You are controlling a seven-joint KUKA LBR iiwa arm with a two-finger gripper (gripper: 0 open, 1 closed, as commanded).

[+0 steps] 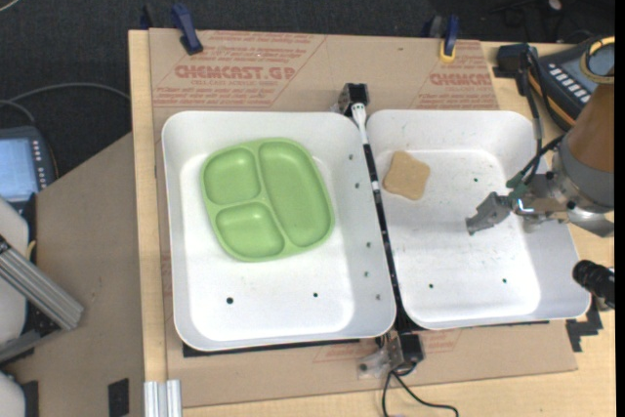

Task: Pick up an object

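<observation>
The claw [485,216] hangs low in the right bin [508,303], fingers slightly apart, gripping nothing. The tan sponge [406,176] (lying flat) sits well apart, toward the left bin [264,317].

2 bins [186,210], 1 green tray [266,200], 1 sponge [406,176].

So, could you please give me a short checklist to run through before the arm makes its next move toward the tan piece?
1. Target lying in the right bin: ok, tan square piece sits near its upper left corner.
2. Target free of neighbours: ok, nothing touches it.
3. Tool over the target: not ok, it is off to the right.
4. Path between them unobstructed: ok.
5. Finger state: cannot tell.
6. Green divided plate out of the way: ok, it lies in the left bin.
</observation>
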